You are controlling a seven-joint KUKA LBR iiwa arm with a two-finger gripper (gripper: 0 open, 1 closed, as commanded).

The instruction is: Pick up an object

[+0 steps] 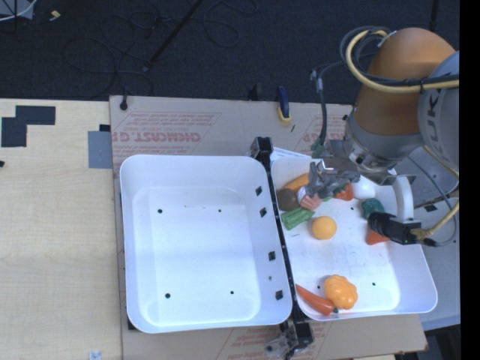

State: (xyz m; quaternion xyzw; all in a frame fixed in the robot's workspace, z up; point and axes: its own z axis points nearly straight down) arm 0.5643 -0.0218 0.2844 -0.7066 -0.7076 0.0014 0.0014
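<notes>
fingers (324, 172) low among toys (309, 198) at right bin's (390, 295) upper left, likely mid-grab; spread or clamped, cannot tell.

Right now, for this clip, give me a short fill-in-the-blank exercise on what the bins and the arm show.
1. The claw hangs over the ____ bin.
2. The round orange ball lies in the same bin as the ____ pepper.
3. The arm's band above the wrist is ____.

Missing words: right; yellow; orange
</notes>
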